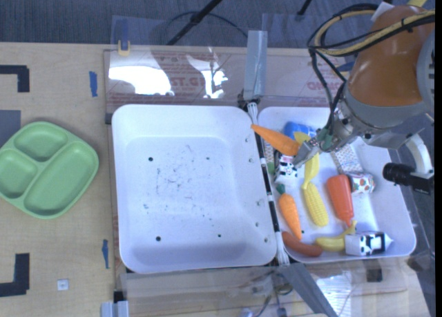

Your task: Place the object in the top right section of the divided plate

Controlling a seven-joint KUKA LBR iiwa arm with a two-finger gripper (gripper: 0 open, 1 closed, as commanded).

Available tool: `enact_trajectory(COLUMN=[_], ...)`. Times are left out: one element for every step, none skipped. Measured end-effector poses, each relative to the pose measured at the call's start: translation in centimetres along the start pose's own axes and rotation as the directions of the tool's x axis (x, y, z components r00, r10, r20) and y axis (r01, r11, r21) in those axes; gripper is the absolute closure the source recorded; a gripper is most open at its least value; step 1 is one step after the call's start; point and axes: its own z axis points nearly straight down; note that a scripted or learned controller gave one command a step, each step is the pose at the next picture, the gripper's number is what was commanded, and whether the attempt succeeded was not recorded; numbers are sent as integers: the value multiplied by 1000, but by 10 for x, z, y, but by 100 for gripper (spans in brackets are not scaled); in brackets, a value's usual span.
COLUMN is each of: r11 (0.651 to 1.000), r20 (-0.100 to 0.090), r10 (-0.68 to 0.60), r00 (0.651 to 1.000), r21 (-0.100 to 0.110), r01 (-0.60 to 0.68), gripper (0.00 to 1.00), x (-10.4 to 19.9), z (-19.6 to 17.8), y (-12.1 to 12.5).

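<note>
Carrot (pixel 275 139) lies across the far-left rim of the right bin (pixel 404 220), the gripper (pixel 306 154) just beside its right end, its jaw state unclear, and the plate (pixel 45 168) far left.

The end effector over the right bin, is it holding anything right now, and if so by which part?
It cannot be told. The end effector sits low over the right bin, beside a carrot on the bins' divider, but no item is clearly seen between its fingers.
</note>
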Motion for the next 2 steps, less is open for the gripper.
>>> enact_trajectory(r11=[947,848], r20=[-4,-5], r10=[-322,-530], r00=[947,848], r21=[2,1], r01=[322,530], gripper=[100,100], x=[46,111], z=[14,69], y=[-43,-12])
